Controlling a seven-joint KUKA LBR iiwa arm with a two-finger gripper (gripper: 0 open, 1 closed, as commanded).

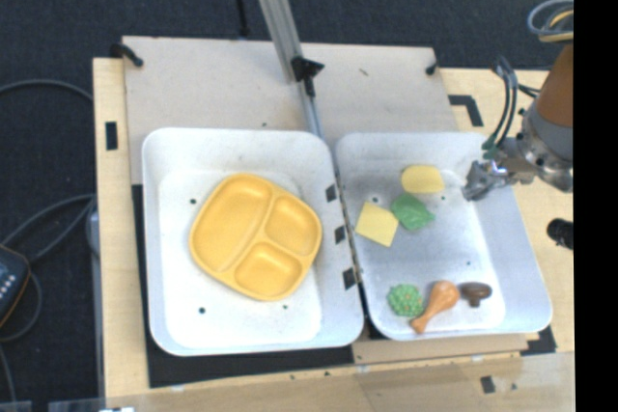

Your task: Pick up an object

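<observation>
The right bin point(502, 246) holds several toy foods: a yellow lemon-like piece point(422, 178), a green leafy piece point(413, 212), a pale yellow cheese slab point(377, 225), a green broccoli point(405, 299), an orange drumstick point(435, 304) and a small brown mushroom point(474, 292). My gripper point(480, 179) hangs over the bin's upper right part, just right of the lemon-like piece and apart from it. Nothing shows between its fingers.
The left bin point(174, 169) carries a yellow compartment plate point(256, 234). A grey metal pole point(275, 5) slants up from the bench behind the bins. The arm with its orange band point(557, 101) enters at the right edge. Bare bin floor lies right of the cheese slab.
</observation>
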